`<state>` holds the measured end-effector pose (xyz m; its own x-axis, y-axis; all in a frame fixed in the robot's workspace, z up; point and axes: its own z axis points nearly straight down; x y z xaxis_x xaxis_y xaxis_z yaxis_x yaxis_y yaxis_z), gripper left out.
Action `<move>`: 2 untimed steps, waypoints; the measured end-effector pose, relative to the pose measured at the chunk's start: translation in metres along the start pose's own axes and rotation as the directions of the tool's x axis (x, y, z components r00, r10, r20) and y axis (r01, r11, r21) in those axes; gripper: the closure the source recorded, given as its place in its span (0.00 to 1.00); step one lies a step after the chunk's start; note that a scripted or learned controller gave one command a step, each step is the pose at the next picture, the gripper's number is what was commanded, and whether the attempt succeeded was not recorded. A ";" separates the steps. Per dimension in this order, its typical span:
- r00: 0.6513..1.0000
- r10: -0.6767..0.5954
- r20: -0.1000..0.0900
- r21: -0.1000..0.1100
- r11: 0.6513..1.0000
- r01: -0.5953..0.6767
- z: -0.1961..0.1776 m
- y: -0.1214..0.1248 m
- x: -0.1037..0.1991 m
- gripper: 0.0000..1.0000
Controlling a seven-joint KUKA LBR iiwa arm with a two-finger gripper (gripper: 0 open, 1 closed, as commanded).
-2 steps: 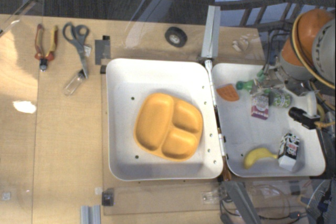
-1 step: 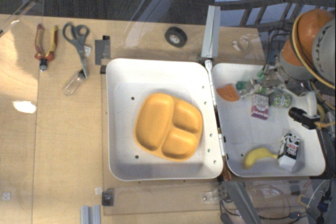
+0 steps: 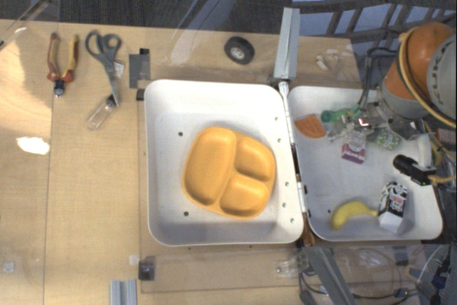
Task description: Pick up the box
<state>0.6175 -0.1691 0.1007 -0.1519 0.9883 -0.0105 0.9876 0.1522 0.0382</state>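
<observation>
Standing at bin's [image 3: 428,232] front-right rim: box [image 3: 393,206] | pincer [image 3: 362,122] grip: cannot tell

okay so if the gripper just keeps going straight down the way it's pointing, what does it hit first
Probably the small purple packet, which lies just below the gripper in the right bin. The green item sits close beside it, and depth is hard to judge from this slanted view, so this is uncertain.

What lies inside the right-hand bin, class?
In the right bin: a banana, a small black-and-white box, an orange piece, a green item and a purple packet. The arm covers the far right corner, so anything there is hidden.
</observation>
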 end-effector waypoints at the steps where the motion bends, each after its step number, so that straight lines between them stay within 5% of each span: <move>1: 1.000 -0.001 0.010 -0.009 1.000 0.002 -0.013 0.003 -0.003 1.00; 2: 1.000 -0.004 0.007 -0.010 1.000 0.004 -0.014 0.004 -0.001 0.00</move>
<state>0.6209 -0.1692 0.1147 -0.1556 0.9877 -0.0179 0.9866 0.1562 0.0478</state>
